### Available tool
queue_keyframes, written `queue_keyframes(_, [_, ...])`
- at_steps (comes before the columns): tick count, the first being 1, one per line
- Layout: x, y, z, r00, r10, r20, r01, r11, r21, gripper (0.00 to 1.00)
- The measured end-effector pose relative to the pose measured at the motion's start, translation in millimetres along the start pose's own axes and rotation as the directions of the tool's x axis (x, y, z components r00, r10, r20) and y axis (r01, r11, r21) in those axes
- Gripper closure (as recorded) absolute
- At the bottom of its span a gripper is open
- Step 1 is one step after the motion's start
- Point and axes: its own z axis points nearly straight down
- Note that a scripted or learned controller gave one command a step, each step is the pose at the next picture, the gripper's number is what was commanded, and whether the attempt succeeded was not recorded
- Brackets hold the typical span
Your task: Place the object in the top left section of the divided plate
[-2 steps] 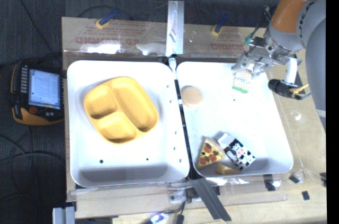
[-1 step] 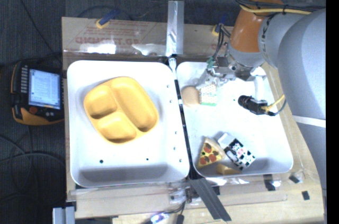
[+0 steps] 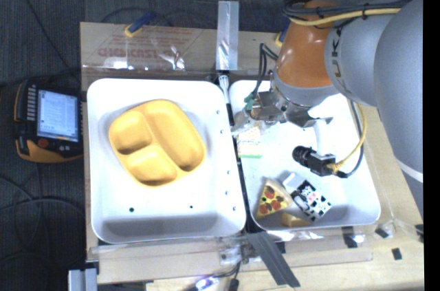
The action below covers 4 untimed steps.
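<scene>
A yellow divided plate (image 3: 157, 140) lies in the left bin (image 3: 110, 214), with three hollows; its top left section sits near the bin's back left. My gripper (image 3: 256, 114) hangs below the orange wrist band (image 3: 306, 56), low over the back left corner of the right bin (image 3: 357, 210), close to the wall between the bins. Just under it lies a small white dotted item (image 3: 249, 135), and whether it touches that item cannot be made out. A pizza slice toy (image 3: 273, 199) and a black and white dotted cube (image 3: 311, 199) lie at the right bin's front.
A thin green stick (image 3: 251, 156) lies by the dividing wall. A black cylinder on a yellow cable (image 3: 313, 159) hangs off the arm over the right bin. A teach pendant (image 3: 48, 119) rests left of the bench, and a plastic sheet (image 3: 148, 49) lies behind the left bin.
</scene>
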Motion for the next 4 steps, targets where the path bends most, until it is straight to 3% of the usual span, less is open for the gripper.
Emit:
queue_keyframes(1, [64.4, 7.0, 1.0, 0.895, 0.446, 0.002, -0.446, 0.895, 0.003, 1.00])
queue_keyframes(2, [109.6, -47.8, 1.1, 0.883, 0.469, 0.004, -0.469, 0.883, 0.003, 1.00])
queue_keyframes(3, [105.6, -14.2, -45.5, 0.891, 0.453, 0.004, -0.453, 0.891, 0.000, 1.00])
queue_keyframes(4, [125.4, 7.8, -27.4, 0.798, 0.602, 0.006, -0.602, 0.798, 0.000, 1.00])
